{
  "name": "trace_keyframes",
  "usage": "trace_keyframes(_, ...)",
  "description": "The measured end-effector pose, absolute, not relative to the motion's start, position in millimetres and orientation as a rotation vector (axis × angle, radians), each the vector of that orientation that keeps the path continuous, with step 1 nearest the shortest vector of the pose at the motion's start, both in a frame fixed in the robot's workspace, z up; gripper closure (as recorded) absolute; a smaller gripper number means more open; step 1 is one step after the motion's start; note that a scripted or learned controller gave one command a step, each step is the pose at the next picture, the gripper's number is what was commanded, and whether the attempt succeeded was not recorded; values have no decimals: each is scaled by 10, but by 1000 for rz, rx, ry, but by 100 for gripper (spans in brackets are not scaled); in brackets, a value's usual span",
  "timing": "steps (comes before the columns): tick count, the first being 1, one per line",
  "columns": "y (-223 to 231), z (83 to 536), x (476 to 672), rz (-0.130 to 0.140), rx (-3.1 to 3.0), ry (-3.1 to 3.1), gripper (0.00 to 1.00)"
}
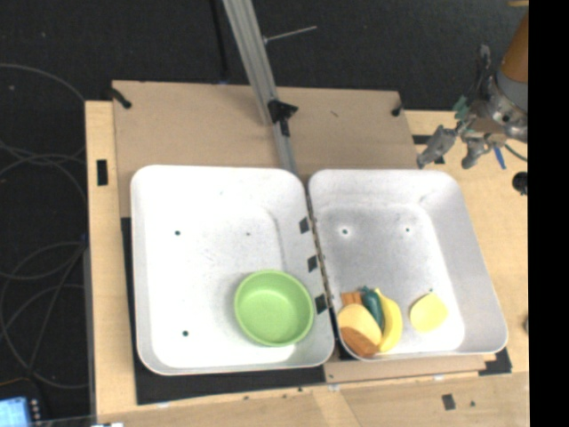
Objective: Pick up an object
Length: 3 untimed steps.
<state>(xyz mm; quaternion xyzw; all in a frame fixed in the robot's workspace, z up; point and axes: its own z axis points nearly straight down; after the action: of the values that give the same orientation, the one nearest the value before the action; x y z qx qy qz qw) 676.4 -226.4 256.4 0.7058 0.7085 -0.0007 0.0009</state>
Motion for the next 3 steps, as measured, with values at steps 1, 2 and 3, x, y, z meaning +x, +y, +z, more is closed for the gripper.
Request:
trace_keyframes(1, -2273, 2565, 6761, -6, 2215, 2225, 0)
trace_keyframes(2, -2257, 2049, 6668, -5, 2218, 2221, 0)
trace_keyframes(3, -2250, 1571, 6755, -7, 2216, 2226, 0)
